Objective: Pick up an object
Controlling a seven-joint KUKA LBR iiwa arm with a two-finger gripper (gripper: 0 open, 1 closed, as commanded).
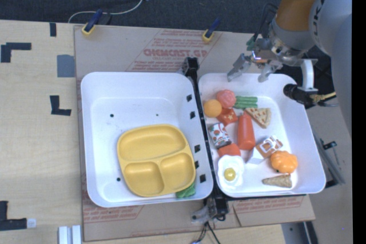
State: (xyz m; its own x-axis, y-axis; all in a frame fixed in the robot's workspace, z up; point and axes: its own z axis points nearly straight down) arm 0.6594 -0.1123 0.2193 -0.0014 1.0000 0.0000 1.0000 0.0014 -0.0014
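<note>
A: Green scrap [186, 192] at the near edge of the left bin [94, 117], tucked under the yellow divided plate [156, 159].

B: Right bin [297, 123]?

A: Fried egg [230, 172] near its front-left corner, orange carrot [246, 131] mid-bin, orange fruit [283, 162] towards the right wall.

B: Gripper [251, 68]?

A: Above the right bin's far edge, fingers spread, nothing between them.
</note>
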